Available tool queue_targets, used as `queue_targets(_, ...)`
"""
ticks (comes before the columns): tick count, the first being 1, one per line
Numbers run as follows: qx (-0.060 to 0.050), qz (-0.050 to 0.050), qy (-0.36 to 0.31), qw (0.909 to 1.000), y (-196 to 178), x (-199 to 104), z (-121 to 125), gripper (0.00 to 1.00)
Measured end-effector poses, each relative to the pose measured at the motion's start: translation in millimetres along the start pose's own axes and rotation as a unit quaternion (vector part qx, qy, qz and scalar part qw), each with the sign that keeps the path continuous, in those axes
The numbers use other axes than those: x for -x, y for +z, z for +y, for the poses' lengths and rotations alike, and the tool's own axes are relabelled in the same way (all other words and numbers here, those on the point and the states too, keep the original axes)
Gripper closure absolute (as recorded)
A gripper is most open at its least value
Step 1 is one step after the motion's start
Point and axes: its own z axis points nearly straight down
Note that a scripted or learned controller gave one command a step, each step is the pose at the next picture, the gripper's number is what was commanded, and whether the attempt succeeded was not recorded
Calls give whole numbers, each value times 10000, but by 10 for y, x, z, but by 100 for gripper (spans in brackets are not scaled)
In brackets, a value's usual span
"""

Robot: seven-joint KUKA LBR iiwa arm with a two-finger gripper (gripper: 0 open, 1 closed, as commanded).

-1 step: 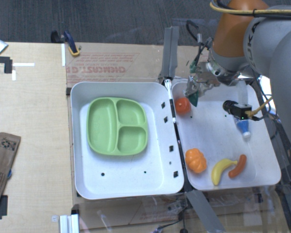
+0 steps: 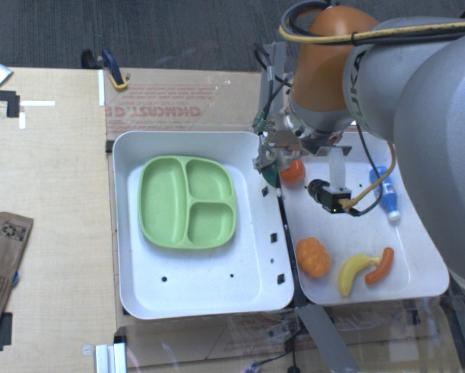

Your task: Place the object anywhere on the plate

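A light green divided plate (image 2: 188,202) lies in the left white bin (image 2: 193,295), toward its back left. My gripper (image 2: 271,169) hangs over the divide between the two bins, at the back left corner of the right bin (image 2: 420,243). A small round red object (image 2: 293,171) sits right beside the gripper on its right, partly covered by the wrist. Something dark green shows at the gripper's tip. Whether the red object is held is hidden by the wrist.
The right bin also holds an orange fruit (image 2: 313,256), a banana (image 2: 355,272), a red sausage (image 2: 379,265) and a blue marker (image 2: 385,194). A black cable loop (image 2: 331,196) hangs from the wrist. Cardboard lies behind the bins.
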Motion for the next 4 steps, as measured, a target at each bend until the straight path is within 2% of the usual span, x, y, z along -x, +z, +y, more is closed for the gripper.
queue_targets(1,-3,-3,-433,9991,406,-480,-24,100)
queue_targets(2,-1,-2,-432,9991,405,-477,-23,0)
queue_targets(3,-7,-6,-417,9991,319,-460,-20,100)
queue_targets(4,-3,-4,-667,9978,613,-1331,-361,100)
